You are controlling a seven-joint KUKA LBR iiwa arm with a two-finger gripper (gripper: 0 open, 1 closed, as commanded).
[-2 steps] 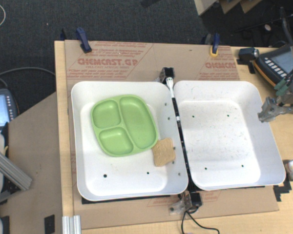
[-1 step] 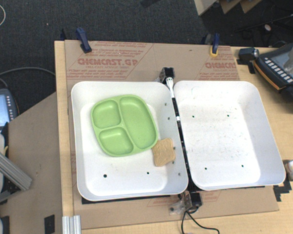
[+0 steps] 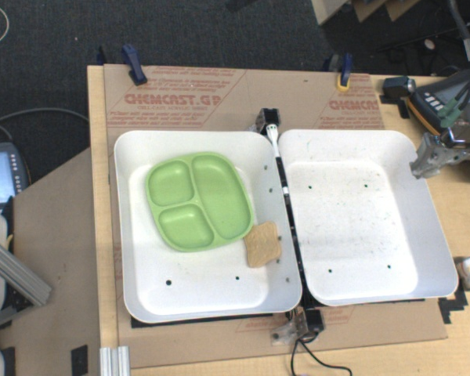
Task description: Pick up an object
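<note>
Where bins sit, board (image 3: 180,92) reads "CHEMCAST GP" (red, repeated right).

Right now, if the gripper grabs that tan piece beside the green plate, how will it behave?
The tan piece looks thin and flat, so probably light and hard to pinch. It touches the green divided plate, so a push may nudge that too.

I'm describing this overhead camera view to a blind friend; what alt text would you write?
Two shallow white bins sit side by side on a bench. The left bin holds a green divided plate with a tan sponge-like piece touching its lower right edge; the robot's pincer hovers at the right bin's far right rim.
</note>
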